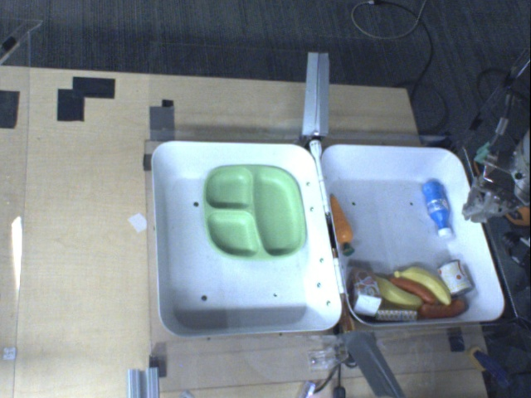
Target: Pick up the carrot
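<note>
Orange and slim, the carrot [338,221] lay against the left wall of the right bin [390,157], long axis running up and down that wall. My gripper [485,204] hung beyond the opposite rim, well apart; its state I could not tell.

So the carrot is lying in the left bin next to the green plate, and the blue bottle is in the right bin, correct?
Not quite. The camera view shows the carrot in the right bin, against its left wall, not in the left bin with the green plate. The blue bottle is indeed in the right bin.
</note>
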`<state>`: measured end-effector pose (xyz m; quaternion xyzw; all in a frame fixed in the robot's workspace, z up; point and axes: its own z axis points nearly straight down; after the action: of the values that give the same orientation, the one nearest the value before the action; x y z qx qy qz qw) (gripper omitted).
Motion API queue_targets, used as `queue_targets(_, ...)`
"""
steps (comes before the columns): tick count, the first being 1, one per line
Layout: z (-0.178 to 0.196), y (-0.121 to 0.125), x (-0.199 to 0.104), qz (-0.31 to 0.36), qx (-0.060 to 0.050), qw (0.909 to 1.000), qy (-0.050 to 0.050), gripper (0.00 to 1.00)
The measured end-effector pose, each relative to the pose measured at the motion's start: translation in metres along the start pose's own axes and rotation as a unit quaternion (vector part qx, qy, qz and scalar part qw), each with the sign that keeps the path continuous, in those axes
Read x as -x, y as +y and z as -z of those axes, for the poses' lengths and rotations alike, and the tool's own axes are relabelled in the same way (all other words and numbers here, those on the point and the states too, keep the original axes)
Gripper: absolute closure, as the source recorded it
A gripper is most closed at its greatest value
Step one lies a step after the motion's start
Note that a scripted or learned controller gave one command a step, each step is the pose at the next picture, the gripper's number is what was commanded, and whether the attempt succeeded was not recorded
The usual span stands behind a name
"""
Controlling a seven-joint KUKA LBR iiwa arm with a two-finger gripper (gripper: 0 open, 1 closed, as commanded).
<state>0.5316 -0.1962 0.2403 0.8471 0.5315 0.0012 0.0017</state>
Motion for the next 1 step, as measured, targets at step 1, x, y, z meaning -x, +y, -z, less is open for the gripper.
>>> queue_targets(1, 0.0106, 0.0010, -0.0020, 0.004, 0.001, 1.0000, 0.000, 1.00)
